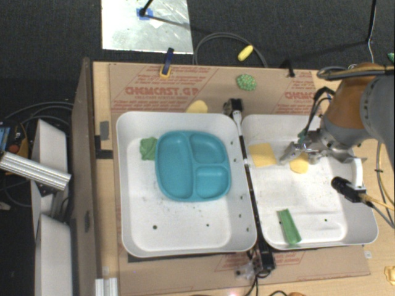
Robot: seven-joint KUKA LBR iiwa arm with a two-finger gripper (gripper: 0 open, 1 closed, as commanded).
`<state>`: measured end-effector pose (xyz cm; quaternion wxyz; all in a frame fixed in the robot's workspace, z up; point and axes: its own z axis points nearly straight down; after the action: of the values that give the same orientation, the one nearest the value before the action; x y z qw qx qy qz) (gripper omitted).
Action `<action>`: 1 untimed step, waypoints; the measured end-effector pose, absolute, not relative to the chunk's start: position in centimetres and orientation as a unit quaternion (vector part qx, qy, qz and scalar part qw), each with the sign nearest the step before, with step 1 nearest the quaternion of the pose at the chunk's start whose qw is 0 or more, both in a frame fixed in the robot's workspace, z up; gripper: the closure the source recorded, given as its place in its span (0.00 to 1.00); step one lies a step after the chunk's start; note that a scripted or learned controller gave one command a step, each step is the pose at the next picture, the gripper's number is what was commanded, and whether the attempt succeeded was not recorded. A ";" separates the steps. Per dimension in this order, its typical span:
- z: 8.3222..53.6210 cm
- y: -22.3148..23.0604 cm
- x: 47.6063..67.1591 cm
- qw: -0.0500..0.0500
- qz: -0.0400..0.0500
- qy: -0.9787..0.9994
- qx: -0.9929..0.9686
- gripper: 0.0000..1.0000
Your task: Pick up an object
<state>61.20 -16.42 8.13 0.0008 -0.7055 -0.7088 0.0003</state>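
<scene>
Two white bins sit side by side on the table (154, 82), divided by a dark seam.

Left bin (133, 184): a blue divided plate (192, 165) lies flat near centre, with a small green piece (148, 147) touching its rim at 10 o'clock.

Right bin (321, 224): a yellow block (263, 155) lies toward 10 o'clock, close to the dividing wall. A small round yellow object (299, 165) sits just right of it. A green strip (288, 226) lies flat at 6 o'clock, well apart from both.

The arm reaches in from 3 o'clock, and its hand (301, 152) is low over the bin's upper middle, directly at the round yellow object. This looks like the chosen target, judging by the hand's position. The metal tips blur together at the object's top edge; I cannot tell how far apart they stand, or whether anything is gripped.

Outside the bins, at 12 o'clock on the table: a green knobbly ball (246, 82) and a yellow lump (197, 107), both beyond easy reach of this approach.
</scene>
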 end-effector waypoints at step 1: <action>9.6 -16.5 61.4 -0.002 -0.002 -0.709 -0.705 1.00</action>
<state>61.38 -16.51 9.59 -0.0022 -0.7053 -0.7089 -0.0016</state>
